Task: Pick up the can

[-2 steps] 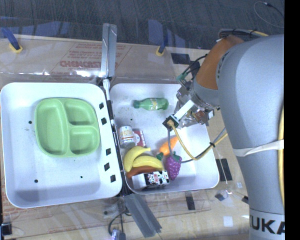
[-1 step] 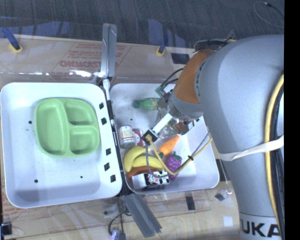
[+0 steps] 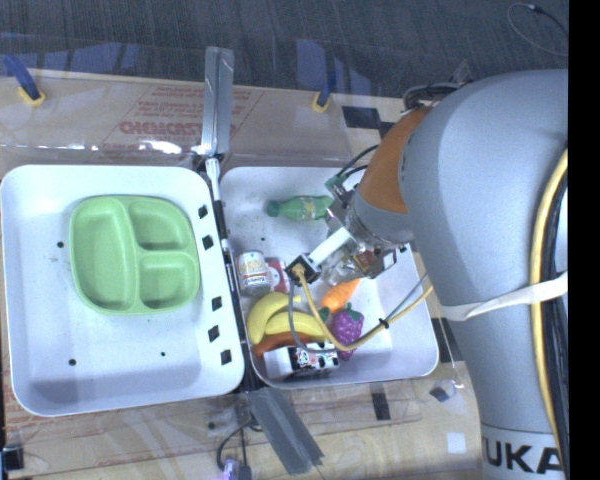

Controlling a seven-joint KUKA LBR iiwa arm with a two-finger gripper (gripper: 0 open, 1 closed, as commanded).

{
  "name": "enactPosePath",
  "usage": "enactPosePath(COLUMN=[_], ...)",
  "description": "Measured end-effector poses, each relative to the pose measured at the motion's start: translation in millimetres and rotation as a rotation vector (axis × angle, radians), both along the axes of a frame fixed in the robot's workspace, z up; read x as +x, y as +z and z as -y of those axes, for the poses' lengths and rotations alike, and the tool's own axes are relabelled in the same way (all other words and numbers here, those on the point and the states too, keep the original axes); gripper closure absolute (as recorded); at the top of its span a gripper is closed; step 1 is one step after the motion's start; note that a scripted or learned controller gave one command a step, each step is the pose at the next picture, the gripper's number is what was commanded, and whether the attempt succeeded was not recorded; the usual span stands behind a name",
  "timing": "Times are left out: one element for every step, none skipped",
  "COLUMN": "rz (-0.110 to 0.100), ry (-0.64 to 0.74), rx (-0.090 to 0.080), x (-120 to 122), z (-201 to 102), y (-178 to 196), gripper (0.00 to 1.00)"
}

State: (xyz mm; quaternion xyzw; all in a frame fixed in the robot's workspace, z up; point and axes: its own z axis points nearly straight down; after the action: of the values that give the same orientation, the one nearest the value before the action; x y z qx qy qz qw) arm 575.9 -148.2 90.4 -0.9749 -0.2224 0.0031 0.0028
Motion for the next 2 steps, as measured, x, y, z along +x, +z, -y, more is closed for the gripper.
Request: enactPosePath(rz=[0.006,0.003], ry=[0.330,0.402], rx=[-0.001,0.001], x=[40,41], z=[7,38], y=[125,103], gripper=[1.00,1.00])
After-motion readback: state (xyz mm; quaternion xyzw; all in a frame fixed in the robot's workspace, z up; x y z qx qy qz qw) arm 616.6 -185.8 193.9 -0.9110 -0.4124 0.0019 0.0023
